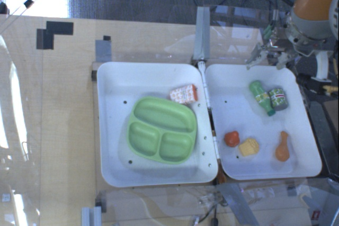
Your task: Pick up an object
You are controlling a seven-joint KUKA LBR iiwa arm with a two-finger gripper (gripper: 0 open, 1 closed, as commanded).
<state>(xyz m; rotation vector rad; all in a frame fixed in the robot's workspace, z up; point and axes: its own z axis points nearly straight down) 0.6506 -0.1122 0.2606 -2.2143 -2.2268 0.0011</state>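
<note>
Light wood worktop [53,129] with two shallow white bins sitting side by side, dark carpet and some loose cables behind. The left bin [114,166] has a green divided tray [161,129] lying flat in the middle, and a small red-and-white carton [183,94] just beside the tray's far edge, close to the bin's right wall.

The right bin [233,108] has the smaller stuff: a green bottle [260,96] touching a little can [277,99] near the far right, then along the near side a red tomato-looking thing [231,138] right next to a yellow block [249,147], and an orange spoon-shaped piece [283,147] off on its own.

The gripper [270,53] hangs over the far rim of the right bin with nothing between its fingers. Honestly can't tell if they're apart or together, too small and cluttered.
</note>
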